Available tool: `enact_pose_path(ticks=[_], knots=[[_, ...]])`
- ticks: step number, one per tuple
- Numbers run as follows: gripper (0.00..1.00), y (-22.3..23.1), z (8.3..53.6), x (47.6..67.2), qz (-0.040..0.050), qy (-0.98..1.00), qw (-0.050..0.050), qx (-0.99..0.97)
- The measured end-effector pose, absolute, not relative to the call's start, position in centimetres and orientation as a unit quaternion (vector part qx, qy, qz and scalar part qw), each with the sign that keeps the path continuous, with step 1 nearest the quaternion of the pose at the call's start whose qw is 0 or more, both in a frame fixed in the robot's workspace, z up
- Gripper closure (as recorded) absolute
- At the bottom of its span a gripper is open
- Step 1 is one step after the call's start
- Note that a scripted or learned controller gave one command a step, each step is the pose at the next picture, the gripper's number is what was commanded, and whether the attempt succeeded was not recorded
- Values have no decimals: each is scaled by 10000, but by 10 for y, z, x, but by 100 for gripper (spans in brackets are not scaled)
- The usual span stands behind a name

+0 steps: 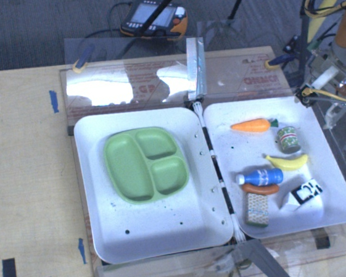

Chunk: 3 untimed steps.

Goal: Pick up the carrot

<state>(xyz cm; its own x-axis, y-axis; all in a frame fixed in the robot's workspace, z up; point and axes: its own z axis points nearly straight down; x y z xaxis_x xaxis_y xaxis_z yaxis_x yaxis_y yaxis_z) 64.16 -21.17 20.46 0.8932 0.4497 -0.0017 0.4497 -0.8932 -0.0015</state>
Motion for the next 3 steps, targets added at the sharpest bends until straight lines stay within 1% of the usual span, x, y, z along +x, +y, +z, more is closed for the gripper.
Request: enact_pose_path(ticks=[1, 2, 3], knots=[[0, -146, 134, 659, 14, -3119, 13, -9501], [0, -205, 237, 645, 1, -3220, -1, -9468], [0, -175, 161, 660, 11, -3777, 13, -9259]])
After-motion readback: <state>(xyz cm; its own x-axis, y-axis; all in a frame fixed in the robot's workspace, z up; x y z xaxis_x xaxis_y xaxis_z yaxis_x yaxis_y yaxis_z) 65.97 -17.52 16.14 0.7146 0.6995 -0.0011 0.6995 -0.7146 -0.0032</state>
